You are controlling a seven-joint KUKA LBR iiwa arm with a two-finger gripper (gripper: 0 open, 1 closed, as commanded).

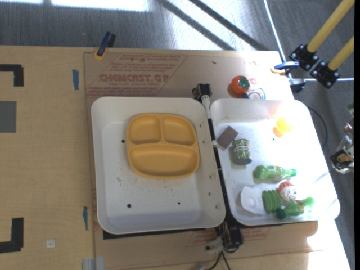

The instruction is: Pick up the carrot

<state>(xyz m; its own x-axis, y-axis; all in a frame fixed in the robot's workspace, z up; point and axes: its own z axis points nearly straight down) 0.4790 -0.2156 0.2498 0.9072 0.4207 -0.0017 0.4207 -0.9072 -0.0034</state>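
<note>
Nearest, at the lower right of the right bin, lie a white lump and green toys. Above them are a green bottle, a can and a grey block. The carrot is probably the small yellow-orange piece at that bin's upper right, washed out by glare and lying apart from the rest. The gripper's state cannot be told. The reach seems not yet begun; next it calls for an open descent over the carrot.
</note>
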